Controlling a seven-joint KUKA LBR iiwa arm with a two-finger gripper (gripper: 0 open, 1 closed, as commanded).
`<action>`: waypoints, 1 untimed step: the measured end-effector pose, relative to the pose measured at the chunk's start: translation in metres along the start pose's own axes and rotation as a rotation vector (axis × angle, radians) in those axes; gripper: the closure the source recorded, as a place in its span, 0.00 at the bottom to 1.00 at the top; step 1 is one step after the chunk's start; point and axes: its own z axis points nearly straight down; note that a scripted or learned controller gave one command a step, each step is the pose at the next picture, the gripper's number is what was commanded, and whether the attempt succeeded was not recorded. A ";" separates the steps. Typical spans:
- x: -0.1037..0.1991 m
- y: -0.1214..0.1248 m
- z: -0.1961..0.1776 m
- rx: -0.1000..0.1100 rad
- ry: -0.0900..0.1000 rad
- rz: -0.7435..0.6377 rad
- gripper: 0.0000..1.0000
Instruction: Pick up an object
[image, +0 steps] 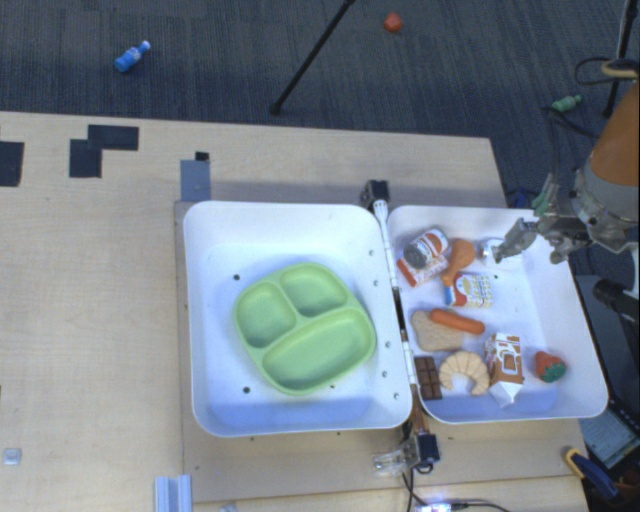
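Camera view from above shows the toy food lying in the right bin (585, 375), none of it lifted. At the far left of that bin sits a red and white can (424, 254), touching an orange drumstick-like piece (461, 257) on its right. Just nearer lies a small white packet with red print (470, 291). Toward the middle a slice of bread (434, 331) lies flat with an orange carrot (459, 321) across its far edge. Nearer still, a croissant (465, 371) sits between a brown chocolate bar (427, 377) on the left and a small red and white carton (505, 360) on the right. A strawberry (549, 367) rests by itself near the right wall.

The pincer (527, 237) hangs over the far right part of this bin, beside the drumstick-like piece but apart from it, its grey fingers slightly apart and clamped on nothing. The arm (615, 180) reaches in from the right, showing its orange band.

The left bin (205, 300) holds a green divided plate (304, 326) with three compartments, lying flat near the middle. Both bins sit side by side on the pale wooden surface (90, 320), which carries black tape marks (100, 148) at its far left. On the dark carpet beyond lie a blue bottle (131, 56) and a small red object (393, 21).
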 end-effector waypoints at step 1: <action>0.040 0.015 0.049 0.001 0.001 -0.001 0.00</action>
